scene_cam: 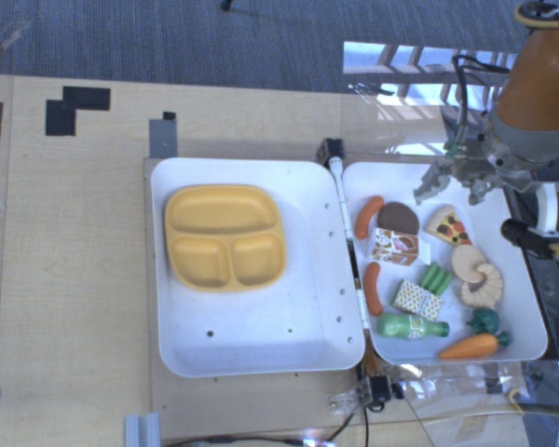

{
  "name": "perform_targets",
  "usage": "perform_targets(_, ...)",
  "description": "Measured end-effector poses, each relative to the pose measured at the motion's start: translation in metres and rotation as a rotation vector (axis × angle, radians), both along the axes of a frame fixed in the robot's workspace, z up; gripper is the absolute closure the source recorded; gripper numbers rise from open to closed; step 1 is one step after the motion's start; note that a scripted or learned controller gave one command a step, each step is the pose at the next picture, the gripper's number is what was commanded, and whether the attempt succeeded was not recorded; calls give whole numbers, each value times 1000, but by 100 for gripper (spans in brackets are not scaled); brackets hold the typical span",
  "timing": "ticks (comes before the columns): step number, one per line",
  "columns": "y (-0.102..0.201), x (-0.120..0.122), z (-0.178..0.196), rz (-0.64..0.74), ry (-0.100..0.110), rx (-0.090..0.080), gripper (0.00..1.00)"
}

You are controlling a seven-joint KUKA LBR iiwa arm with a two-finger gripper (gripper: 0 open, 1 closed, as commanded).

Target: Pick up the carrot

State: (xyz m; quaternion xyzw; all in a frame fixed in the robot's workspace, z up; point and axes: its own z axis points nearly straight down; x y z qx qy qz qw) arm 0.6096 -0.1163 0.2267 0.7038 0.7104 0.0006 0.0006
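The orange carrot lies at the near right corner of the right bin, its green top pointing right, next to a dark green broccoli piece. My gripper hangs over the far part of the right bin, well beyond the carrot. Its two fingers are spread apart, open, with nothing between them.
A yellow divided plate sits in the left bin. The right bin also holds two sausages, a brown cookie, a pizza slice, a green bottle, a patterned box and a tan mushroom piece.
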Motion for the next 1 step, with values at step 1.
perform_targets(1,-47,-116,56,-21,-5,-5,0)
